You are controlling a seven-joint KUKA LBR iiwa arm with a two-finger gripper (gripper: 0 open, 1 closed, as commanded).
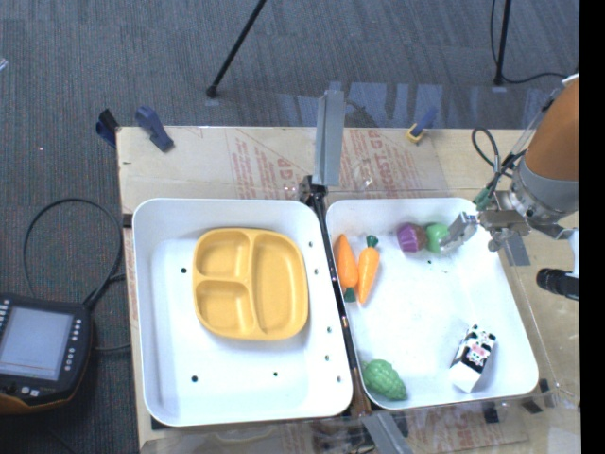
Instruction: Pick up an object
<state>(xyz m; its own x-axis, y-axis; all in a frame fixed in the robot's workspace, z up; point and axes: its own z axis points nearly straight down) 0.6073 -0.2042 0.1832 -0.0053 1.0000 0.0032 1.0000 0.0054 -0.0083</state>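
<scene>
The right bin (430, 320) holds several toys. A purple and green vegetable (422, 237) lies near its far wall. Two orange carrots (357, 266) lie side by side against the left wall. A green leafy piece (385, 378) rests at the front, and a small white and black carton (473, 356) sits at the front right. My gripper (487, 236) hangs over the bin's far right part, open, with nothing between its fingers. Its left finger (460, 228) is just right of the purple and green vegetable.
A yellow divided plate (250, 282) lies in the left bin (165, 348). A grey post (329, 145) stands behind the divider between the bins. Cables run beside the arm's wrist (548, 173) at the right.
</scene>
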